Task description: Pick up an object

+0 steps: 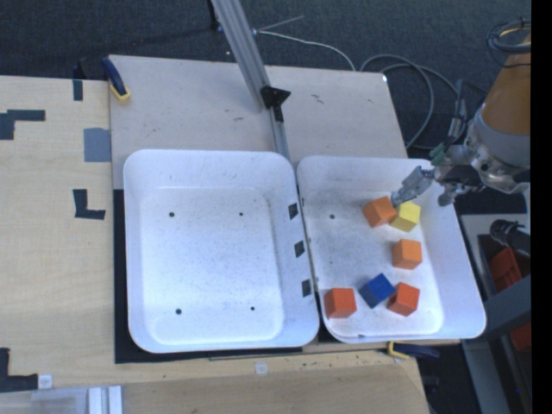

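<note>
Orange and yellow were what the gripper [420,190] had come to: it hung low over the right bin [345,175], its grey tip just above and touching, or nearly touching, the yellow cube [409,215], with an orange cube [378,211] pressed against that one's left side. To me this looked like the reach-and-descend stage of the pick, nothing lifted yet, every block sitting on the bin floor. Whether the fingers were spread or pressed together I could not tell from that angle (they were a small grey blur against the white). Three more lay nearer the front: an orange cube by itself [407,254] below the yellow one, then a row of an orange block [341,302], a blue cube [376,290] and another orange one [404,298]. The left bin [138,231] stood beside it. Coming in from the right, the arm [504,119] leaned its wrist down and leftward over the bin's far rim. My guess was that the next move needed the fingers centred on one cube, since the two touching blocks left little room between them
</note>
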